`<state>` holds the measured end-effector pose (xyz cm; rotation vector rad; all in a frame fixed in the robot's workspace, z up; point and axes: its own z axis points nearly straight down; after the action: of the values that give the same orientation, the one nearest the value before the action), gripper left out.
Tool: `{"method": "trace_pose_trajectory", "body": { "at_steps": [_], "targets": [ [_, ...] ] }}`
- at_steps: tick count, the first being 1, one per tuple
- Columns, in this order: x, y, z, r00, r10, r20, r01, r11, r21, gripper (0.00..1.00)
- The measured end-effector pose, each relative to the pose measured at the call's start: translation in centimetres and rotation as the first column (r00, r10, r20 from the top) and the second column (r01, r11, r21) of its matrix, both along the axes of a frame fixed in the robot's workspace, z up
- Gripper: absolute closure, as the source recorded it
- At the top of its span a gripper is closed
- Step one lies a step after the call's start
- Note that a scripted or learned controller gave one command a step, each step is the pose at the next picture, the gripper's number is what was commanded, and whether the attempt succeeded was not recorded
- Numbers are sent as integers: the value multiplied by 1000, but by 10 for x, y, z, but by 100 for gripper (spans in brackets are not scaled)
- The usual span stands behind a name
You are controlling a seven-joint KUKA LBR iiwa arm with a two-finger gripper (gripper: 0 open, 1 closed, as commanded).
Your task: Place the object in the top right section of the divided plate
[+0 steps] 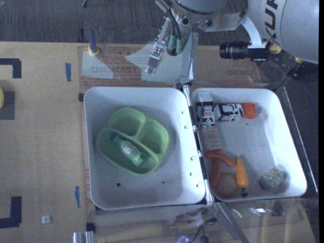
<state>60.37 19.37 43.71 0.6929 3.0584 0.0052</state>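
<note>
Gripper point(161, 52), state unclear, hovers far of the green three-section plastic plate point(133, 139); you need a pick first

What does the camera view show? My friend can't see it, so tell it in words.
A green divided plate sits in the left white bin with a small green object in its largest section. The right white bin holds a cow-print carton and a carrot.
</note>
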Motion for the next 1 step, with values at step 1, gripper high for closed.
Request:
{"method": "trace_pose_trajectory", "body": {
  "at_steps": [1],
  "targets": [
    [-24,31,0,993,120,-4,-120,993,-1,100]
  ]
}}
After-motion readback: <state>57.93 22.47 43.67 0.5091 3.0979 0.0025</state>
